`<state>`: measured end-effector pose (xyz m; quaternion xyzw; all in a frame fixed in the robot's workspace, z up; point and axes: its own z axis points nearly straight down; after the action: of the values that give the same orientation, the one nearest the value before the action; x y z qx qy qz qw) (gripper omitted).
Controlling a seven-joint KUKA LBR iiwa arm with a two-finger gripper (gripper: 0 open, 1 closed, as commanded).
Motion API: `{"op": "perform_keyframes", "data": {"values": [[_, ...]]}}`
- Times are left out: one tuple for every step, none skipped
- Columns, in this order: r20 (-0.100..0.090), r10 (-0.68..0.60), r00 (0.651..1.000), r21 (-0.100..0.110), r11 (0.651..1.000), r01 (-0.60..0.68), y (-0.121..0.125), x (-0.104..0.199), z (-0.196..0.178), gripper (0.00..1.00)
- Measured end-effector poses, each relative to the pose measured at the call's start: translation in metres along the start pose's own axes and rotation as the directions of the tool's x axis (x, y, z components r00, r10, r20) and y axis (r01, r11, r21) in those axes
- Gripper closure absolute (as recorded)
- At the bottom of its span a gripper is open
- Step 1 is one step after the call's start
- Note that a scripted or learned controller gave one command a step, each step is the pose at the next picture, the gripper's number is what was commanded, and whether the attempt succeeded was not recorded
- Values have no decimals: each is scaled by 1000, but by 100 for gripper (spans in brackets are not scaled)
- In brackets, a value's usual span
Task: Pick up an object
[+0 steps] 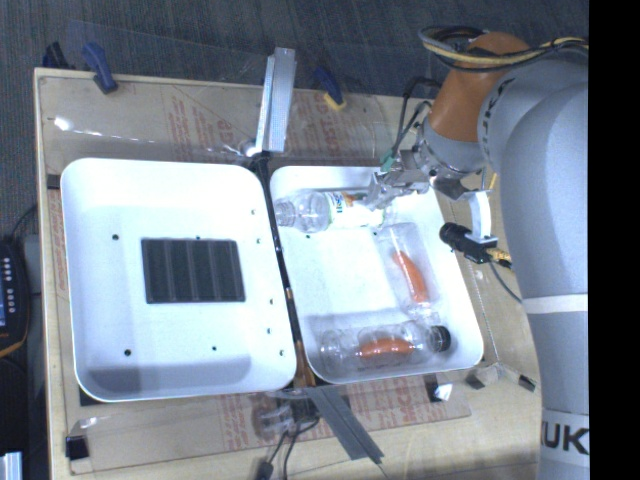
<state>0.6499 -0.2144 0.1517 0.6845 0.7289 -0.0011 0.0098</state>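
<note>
Clear plastic bottle [312, 211] lies on its side at the far edge of the right bin [465, 298], transparent, with a small label band near its neck. The hand [388, 190] hovers just beside it; finger state cannot be told.

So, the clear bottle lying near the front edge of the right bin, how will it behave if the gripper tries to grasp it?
The bottle lies on its side, so it will probably roll when nudged. Its clear plastic looks smooth and likely slippery. It seems light, holding just something orange, so it may skid toward the bin wall.
</note>
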Motion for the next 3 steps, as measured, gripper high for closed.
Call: {"op": "perform_keyframes", "data": {"values": [[0,-1,1000,0,1000,1,0,0,0,0],[-9,16,1000,17,1000,-16,-19,1,35,0],[-16,-51,999,12,999,51,-41,7,-25,0]]}}
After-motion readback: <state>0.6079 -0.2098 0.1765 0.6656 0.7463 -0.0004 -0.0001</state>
